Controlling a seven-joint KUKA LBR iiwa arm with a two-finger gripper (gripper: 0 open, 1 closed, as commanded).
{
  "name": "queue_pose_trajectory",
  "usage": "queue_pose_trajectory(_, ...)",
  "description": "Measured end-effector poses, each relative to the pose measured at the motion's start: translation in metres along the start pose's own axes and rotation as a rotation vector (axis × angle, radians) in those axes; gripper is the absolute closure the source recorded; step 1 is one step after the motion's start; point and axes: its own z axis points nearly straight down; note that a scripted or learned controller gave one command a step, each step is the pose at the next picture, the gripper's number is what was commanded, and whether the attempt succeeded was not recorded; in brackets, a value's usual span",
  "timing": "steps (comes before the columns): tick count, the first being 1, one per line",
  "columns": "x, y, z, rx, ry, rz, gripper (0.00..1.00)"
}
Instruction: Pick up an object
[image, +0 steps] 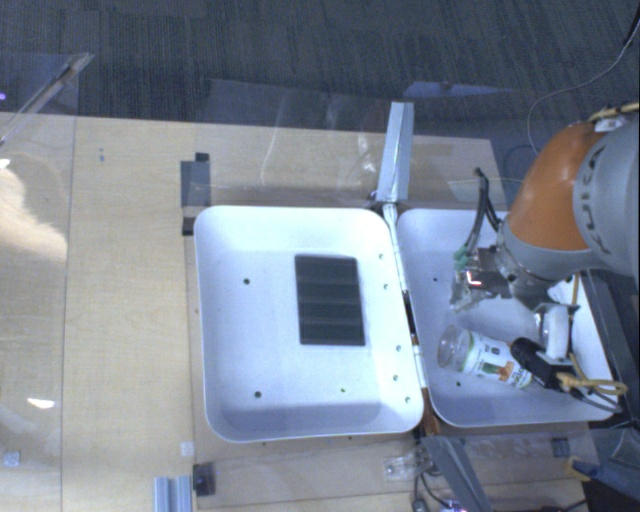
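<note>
Right now the pincer (470, 288) hangs over the right bin (428, 250); open or closed, I cannot tell. Close beside it lies a clear bottle (483, 357); well apart, in the other bin (225, 330), a black slab (329, 300).

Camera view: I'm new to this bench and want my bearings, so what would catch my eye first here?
The dark, ribbed rectangular block lies flat in the middle of the left white bin. At the right, the grey arm with its orange band reaches over the right white bin. There, a clear plastic bottle with a green-and-white label lies on its side near the front edge.
</note>
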Motion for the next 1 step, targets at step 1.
queue_pose_trajectory(1, -0.0294, -0.0105, 0.0716, 0.005, 0.0, 0.033, 1.0)
